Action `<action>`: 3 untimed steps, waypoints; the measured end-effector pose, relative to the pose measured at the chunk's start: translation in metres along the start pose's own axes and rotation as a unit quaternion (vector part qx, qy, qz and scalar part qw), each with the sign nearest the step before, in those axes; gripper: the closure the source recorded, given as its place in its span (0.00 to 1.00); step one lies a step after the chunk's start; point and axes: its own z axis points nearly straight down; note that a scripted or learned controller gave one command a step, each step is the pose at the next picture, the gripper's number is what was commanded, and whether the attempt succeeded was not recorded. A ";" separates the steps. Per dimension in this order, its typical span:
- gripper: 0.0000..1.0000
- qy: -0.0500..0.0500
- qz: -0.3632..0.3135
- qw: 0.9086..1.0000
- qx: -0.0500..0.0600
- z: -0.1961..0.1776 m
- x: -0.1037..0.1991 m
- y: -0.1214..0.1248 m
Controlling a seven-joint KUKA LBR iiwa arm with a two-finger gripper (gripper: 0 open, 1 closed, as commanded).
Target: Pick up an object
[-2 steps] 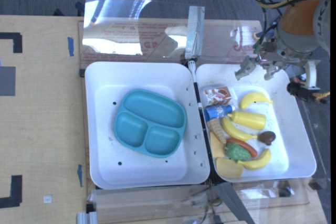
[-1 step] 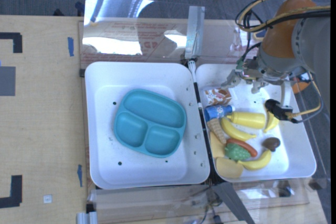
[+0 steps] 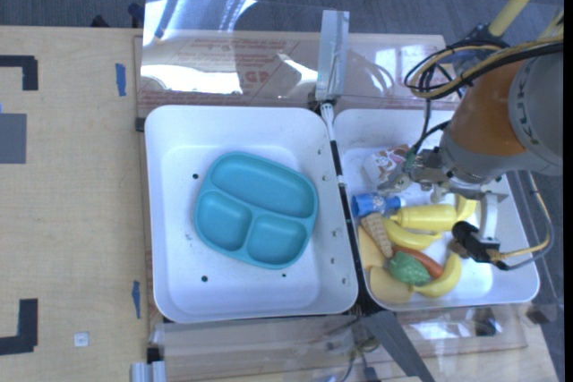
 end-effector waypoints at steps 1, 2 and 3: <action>0.00 0.001 -0.061 0.998 0.019 0.018 0.020 0.060; 1.00 0.000 -0.061 0.998 0.015 0.006 0.019 0.063; 0.00 0.000 -0.060 0.998 0.016 0.007 0.019 0.062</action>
